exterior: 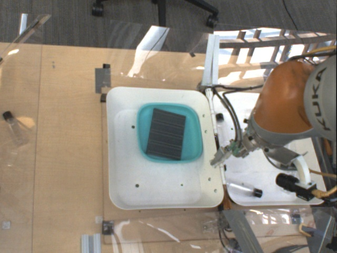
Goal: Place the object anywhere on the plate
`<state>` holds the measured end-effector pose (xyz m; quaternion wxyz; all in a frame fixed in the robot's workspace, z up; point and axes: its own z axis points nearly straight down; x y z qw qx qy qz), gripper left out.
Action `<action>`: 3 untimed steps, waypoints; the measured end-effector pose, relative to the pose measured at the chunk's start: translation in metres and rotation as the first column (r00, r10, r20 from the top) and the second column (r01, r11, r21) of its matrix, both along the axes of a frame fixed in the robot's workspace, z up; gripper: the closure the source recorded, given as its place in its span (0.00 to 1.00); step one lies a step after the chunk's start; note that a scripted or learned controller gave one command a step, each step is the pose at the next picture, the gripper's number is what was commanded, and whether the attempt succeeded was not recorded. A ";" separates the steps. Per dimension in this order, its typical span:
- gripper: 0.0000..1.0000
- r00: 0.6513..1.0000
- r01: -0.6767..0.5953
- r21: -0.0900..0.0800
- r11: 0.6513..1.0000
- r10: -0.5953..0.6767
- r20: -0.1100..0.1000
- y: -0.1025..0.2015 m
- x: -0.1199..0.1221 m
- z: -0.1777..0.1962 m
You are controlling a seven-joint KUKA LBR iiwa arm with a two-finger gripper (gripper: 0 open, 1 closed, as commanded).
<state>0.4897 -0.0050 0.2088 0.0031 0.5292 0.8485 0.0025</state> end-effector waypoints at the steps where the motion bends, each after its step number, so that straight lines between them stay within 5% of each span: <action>1: 0.00 0.999 0.036 0.000 0.999 -0.036 -0.002 -0.010 0.002 0.008; 2: 0.00 0.996 0.094 0.000 0.996 -0.094 0.001 -0.011 0.002 0.026; 3: 0.00 0.995 0.096 0.000 0.995 -0.096 -0.004 0.013 0.017 -0.024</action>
